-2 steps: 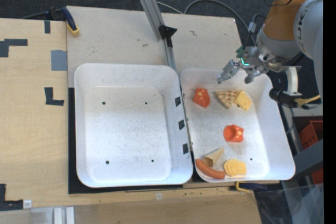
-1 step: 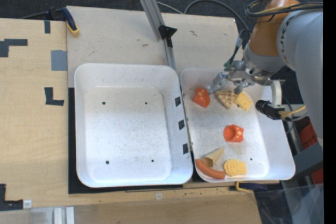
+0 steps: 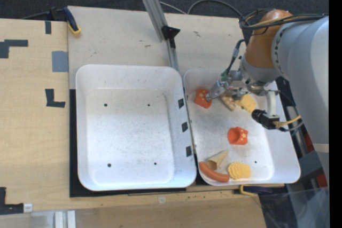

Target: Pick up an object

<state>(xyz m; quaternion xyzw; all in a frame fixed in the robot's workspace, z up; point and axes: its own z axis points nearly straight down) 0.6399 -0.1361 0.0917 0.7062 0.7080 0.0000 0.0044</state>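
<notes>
- While the shallow white left bin [image 3: 128, 125] lies bare, toys crowd the right bin's [image 3: 286, 168] near rim.
- Grey arm's gripper [image 3: 218, 92] hangs low beside a small orange block [image 3: 202, 99]; whether its claw is apart or together cannot be told.

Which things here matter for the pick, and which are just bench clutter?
Belongs to the job:
- gripper
- orange block beside it
- red cup
- cone
- sausage
- yellow waffle
- right bin holding them

Just lying about:
- left bin
- metal pole
- blue-yellow clamp
- grey tape patches

Grey arm [image 3: 304, 56], orange band [image 3: 262, 50]
</notes>
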